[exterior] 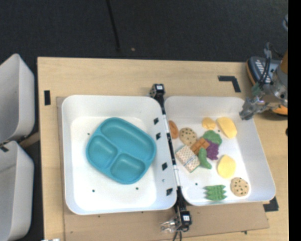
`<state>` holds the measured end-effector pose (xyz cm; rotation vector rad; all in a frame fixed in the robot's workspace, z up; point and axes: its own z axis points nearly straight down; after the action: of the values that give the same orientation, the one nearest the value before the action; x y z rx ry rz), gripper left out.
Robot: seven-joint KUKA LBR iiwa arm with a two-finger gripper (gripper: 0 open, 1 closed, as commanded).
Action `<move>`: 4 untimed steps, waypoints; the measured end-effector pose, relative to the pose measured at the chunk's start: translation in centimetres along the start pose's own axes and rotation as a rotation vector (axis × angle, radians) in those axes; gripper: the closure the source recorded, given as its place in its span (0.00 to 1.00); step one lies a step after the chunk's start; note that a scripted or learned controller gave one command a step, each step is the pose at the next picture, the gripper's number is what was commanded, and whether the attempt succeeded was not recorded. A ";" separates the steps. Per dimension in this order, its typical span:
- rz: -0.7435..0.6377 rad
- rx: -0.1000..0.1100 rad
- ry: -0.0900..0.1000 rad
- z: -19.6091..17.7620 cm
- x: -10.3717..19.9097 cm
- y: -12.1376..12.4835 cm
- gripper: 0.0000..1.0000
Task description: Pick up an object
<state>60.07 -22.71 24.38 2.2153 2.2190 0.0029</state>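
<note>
White plastic dominates the camera view: two shallow bins side by side on a pale wooden bench (140,77). The left bin (78,185) holds one thing, a teal divided plate (121,150) with three compartments, lying flat near its centre. The right bin (258,157) holds all the likely pickings — toy food scattered loosely. Taking that bin as a clock face: a yellow lemon-like piece (227,127) at about one o'clock, with a smaller yellow lump (208,123) just beside it at twelve; a chocolate-chip cookie (187,135) at ten; purple grapes (212,150) and a green piece (204,159) near the centre; a speckled cracker block (187,158) at nine; a yellow piece (227,165) at four; a green leafy piece (215,193) at six; a second cookie (239,186) at five.

The gripper (247,111) sits at the bin's two-o'clock rim, above the far right corner and apart from every toy. Whether the claw is open or closed I cannot tell — it is small and blurred here.

Judging by this, the task is at the approach step: nothing is held. The next move calls for choosing a well-separated target — the lemon-like piece is nearest — and descending squarely over it, since the central cluster is crowded.
</note>
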 end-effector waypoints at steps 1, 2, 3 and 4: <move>-0.004 0.006 0.003 0.9 5.6 0.0 1.00; -0.005 0.005 0.004 -0.2 10.6 0.3 1.00; -0.005 0.005 0.004 -0.9 15.9 1.4 1.00; -0.006 0.006 0.004 -1.1 21.8 1.1 1.00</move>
<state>61.10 -0.91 25.39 2.2142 2.2308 0.0006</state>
